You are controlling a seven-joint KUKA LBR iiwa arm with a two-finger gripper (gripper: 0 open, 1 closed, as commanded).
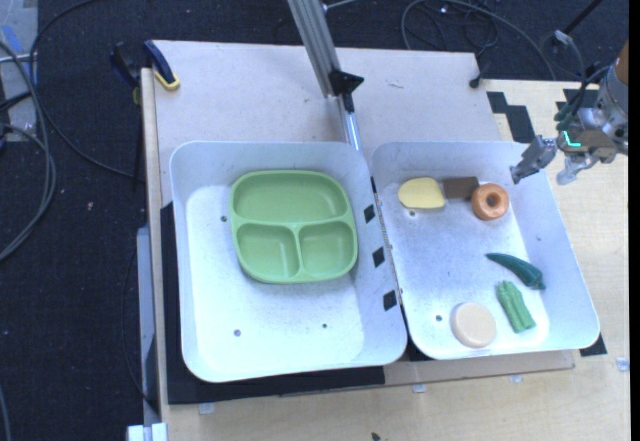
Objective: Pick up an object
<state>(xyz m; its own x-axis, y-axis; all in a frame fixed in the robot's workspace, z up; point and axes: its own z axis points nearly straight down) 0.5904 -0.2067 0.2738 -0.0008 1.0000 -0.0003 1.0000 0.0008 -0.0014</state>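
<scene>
My gripper (552, 167) hangs open above the right bin's (560, 229) far right corner, with nothing between its fingers. Just to its left in that bin lie an orange ring-shaped toy (490, 201), a brown block (460, 188) and a yellow lump (422, 194) in a row. Nearer the front lie a dark green pepper-like piece (518, 269), a light green ridged piece (516, 307) and a cream round disc (473, 324).
The left bin (200, 309) holds a light green divided plate (295, 226). A slanted metal pole (312, 19) rises from the seam between the bins at the back. Dark clips (380, 254) sit along that seam. Cables trail over the dark floor beyond the bench.
</scene>
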